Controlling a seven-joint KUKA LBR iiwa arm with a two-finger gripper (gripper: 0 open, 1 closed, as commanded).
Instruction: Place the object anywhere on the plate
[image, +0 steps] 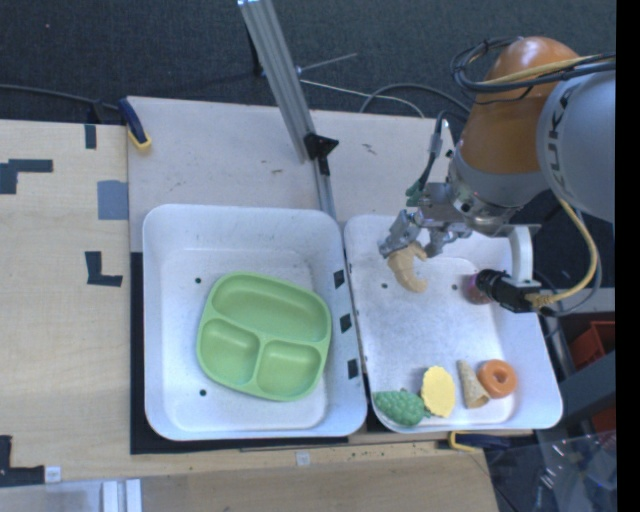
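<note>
A green plate with three compartments lies in the left bin. My gripper is over the upper left part of the right bin, pointing down. A tan, bread-like piece sits between its fingers, its upper end pinched and the rest sticking out below them. The gripper is shut on this piece, well to the right of the plate and across the rims where the bins meet.
Along the right bin's near edge lie a green broccoli-like toy, a yellow piece, a tan cone and an orange ring. A small purple object sits by the arm. A metal pole slants above the bins.
</note>
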